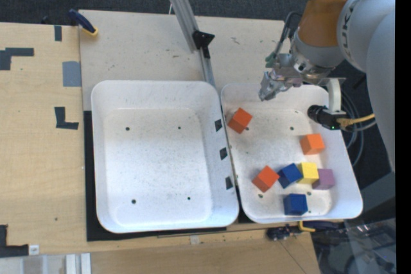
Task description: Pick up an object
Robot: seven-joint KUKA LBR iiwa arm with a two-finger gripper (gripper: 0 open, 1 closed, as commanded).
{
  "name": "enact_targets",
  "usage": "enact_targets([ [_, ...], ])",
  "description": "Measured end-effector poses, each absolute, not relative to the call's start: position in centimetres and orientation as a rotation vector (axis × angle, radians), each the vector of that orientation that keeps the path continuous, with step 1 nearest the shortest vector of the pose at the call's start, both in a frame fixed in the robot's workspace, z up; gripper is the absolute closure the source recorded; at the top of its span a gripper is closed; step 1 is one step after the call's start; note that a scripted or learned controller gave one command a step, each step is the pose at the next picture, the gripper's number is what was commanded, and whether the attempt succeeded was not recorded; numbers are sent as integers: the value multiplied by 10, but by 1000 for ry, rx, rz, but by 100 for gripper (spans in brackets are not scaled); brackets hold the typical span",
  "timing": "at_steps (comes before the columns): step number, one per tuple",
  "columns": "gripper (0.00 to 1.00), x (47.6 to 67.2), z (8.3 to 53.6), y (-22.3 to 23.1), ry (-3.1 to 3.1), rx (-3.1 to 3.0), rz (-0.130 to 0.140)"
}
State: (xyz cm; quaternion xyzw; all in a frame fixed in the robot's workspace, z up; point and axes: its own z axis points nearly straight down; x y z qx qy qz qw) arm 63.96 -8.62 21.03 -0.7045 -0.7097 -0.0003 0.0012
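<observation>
Hovering over the right bin [350,199] — fingers [268,92] close together, holding nothing — near the orange cube [240,119].

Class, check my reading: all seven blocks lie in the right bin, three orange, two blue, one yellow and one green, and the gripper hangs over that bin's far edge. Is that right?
Not quite: there is no green block. The camera view shows the seventh as a purple block, beside the yellow block. The rest stands: three orange, two blue, all in the right bin, with the gripper over its far edge.
</observation>
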Motion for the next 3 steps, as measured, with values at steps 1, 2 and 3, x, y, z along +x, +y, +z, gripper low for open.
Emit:
enact_targets([
  [1,100,643,208,-27,-2228,-2211,-1],
  [2,100,656,208,34,-2229,-2211,-2],
  [3,100,676,215,91,-2228,-2213,-3],
])
